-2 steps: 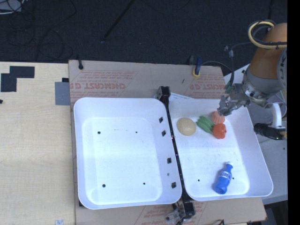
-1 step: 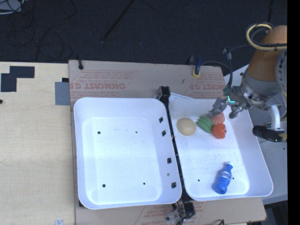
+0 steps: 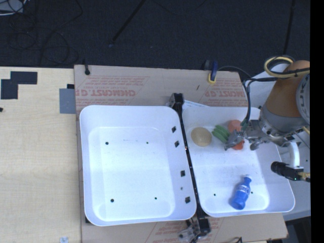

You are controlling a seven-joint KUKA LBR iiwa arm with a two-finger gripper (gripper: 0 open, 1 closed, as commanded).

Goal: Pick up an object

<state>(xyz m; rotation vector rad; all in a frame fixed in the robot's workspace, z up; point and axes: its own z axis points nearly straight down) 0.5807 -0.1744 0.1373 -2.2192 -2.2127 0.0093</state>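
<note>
While the gripper (image 3: 237,144) sits low in the right bin (image 3: 223,186) with its opening impossible to judge, the orange object (image 3: 234,125) touching its far side and the green piece (image 3: 220,132) just beside it would need a centred, straight-down close.

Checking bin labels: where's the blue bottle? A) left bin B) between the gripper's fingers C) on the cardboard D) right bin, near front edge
D: the blue bottle lies in the right bin toward the front, apart from the gripper working farther back.
</note>
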